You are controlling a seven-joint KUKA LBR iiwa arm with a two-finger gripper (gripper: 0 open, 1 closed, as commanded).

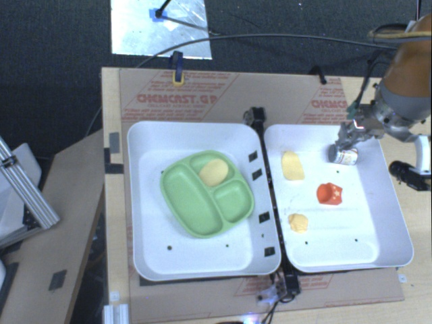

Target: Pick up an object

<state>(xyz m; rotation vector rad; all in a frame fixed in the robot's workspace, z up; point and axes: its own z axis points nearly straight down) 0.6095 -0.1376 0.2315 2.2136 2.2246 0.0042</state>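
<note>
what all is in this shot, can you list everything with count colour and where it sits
bins: two, white, side by side on the bench
divided plate: one, green, middle of the left bin
round lump: one, yellow, in the plate's upper compartment
block: one, pale yellow, upper left of the right bin
red piece: one, red-orange, middle of the right bin
small lump: one, yellow, lower left of the right bin
small can-like thing: one, silvery white, upper right bin, right under the gripper
board: one, tan with red print, under the bins
foil sheet: one, silver, on the dark floor beyond the bench
gripper: one, grey, over the right bin's upper part
arm: one, grey with an orange band, reaching in from the right
</note>
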